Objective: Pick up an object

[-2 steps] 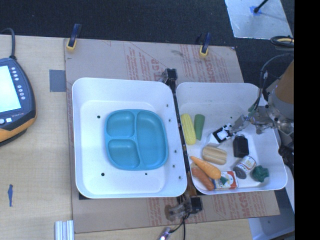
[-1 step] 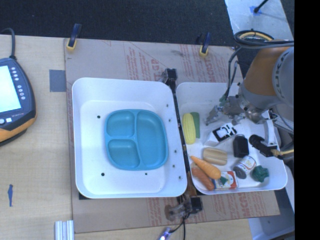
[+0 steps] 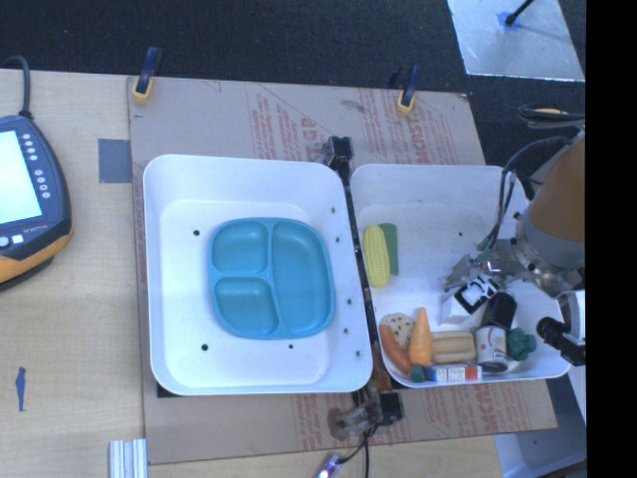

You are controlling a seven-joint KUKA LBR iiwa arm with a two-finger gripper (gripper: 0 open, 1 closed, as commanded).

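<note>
The robot's grey arm (image 3: 555,212), with its orange band, reached in from the right over the right-hand white bin (image 3: 428,197), one of two standing side by side on a bench (image 3: 60,366). The gripper (image 3: 476,275) hung low over the right part of that bin, just above a crowd of toy foods. Whether it was open or closed could not be told from this angle, and nothing could be seen in its hold.

The things to be picked lay in the right bin. A yellow ear of corn (image 3: 376,255) lay by the bin's left wall, touching a green piece (image 3: 389,248) just behind it, well apart from the gripper. Along the near edge sat an orange carrot (image 3: 421,337) standing point up, a speckled slice of bread (image 3: 397,327) to its left, a tan bun (image 3: 453,347) to its right, then a small can (image 3: 490,348) and a dark green toy (image 3: 522,344). A slim marker-like tube (image 3: 453,373) lay against the near rim. The can and the bun were the pieces nearest the gripper.

The left bin (image 3: 159,267) held a blue divided plate (image 3: 271,277), lying flat near its middle. Both bins rested on a cardboard sheet (image 3: 299,118) held by two blue clamps (image 3: 146,73) at the far edge. A handheld control pendant (image 3: 25,202) lay at the bench's left end.
</note>
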